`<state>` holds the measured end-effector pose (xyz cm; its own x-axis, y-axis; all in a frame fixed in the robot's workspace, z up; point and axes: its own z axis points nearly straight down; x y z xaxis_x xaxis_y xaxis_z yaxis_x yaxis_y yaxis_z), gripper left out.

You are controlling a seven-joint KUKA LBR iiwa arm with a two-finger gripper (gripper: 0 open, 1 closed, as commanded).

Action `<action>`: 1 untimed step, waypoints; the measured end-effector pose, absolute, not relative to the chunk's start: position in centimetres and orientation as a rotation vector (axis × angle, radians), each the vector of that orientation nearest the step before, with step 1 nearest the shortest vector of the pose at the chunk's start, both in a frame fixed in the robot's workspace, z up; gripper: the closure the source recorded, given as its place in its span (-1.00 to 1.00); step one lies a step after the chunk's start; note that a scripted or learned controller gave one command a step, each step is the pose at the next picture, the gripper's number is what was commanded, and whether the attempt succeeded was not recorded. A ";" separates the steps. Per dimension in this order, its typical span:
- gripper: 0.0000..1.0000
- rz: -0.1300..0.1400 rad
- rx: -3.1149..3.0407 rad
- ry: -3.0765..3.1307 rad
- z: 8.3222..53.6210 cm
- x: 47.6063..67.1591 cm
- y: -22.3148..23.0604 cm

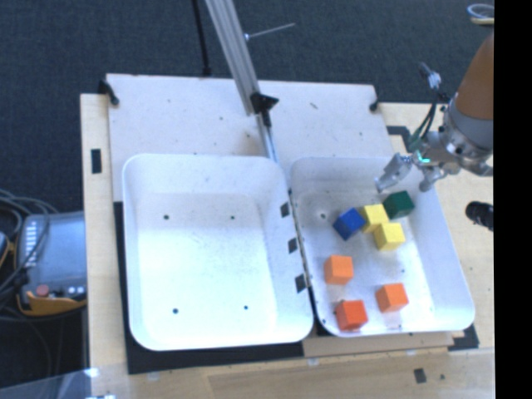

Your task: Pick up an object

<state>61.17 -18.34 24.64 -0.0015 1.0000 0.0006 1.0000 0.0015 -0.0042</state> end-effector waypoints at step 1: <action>-1.00 0.002 -2.219 -2.226 24.9 61.2 -18.4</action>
